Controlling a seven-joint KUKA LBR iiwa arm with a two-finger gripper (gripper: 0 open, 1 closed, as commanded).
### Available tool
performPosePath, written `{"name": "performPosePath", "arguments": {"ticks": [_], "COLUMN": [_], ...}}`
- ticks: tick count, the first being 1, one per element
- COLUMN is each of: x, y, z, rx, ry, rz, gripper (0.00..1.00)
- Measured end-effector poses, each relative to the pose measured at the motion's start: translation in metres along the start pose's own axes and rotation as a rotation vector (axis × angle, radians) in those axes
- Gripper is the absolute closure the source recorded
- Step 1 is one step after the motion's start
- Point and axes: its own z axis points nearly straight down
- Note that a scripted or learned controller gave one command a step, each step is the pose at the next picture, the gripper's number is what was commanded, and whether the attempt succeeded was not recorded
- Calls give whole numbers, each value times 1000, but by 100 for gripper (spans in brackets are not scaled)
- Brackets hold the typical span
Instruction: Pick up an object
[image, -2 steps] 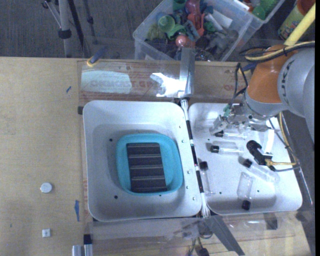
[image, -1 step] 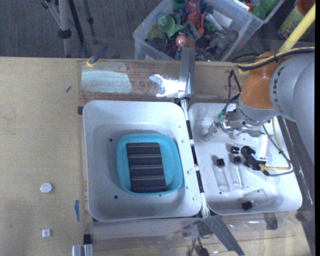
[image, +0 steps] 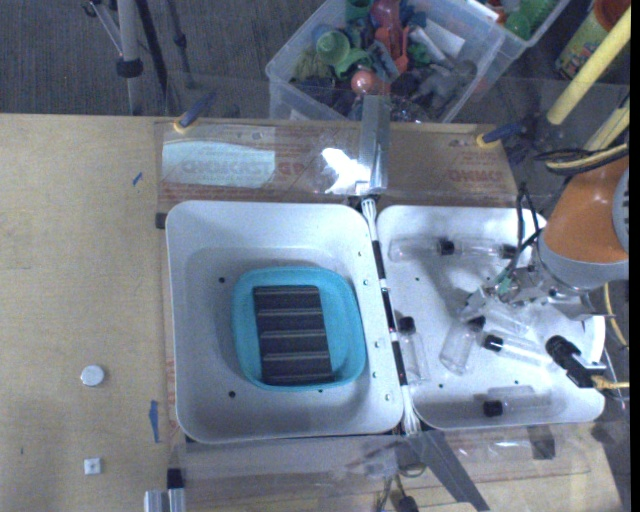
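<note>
Bottles (image: 470, 338) of clear plastic with black caps lie scattered in my right bin (image: 560, 408), the nearest by its front wall. Farther back, my gripper (image: 497, 292) sits low among them; what it grasps, I cannot tell. The left bin (image: 190, 330) holds a blue tray (image: 243, 330).

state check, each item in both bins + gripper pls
Light blue plastic tray with dark ribbed insert: lying flat in the left white bin, upright, untouched.
Clear plastic bottles with black caps: several, all lying on their sides, scattered in the right white bin.
Two-finger gripper: down in the right bin among the bottles; whether anything is grasped cannot be told.
Grey arm with orange band: reaching over the right bin.
</note>
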Motion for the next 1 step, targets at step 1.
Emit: {"name": "performPosePath", "arguments": {"ticks": [1], "x": [44], "y": [-10], "z": [0], "rx": [-2], "ry": [3], "rz": [-14], "gripper": [0]}}
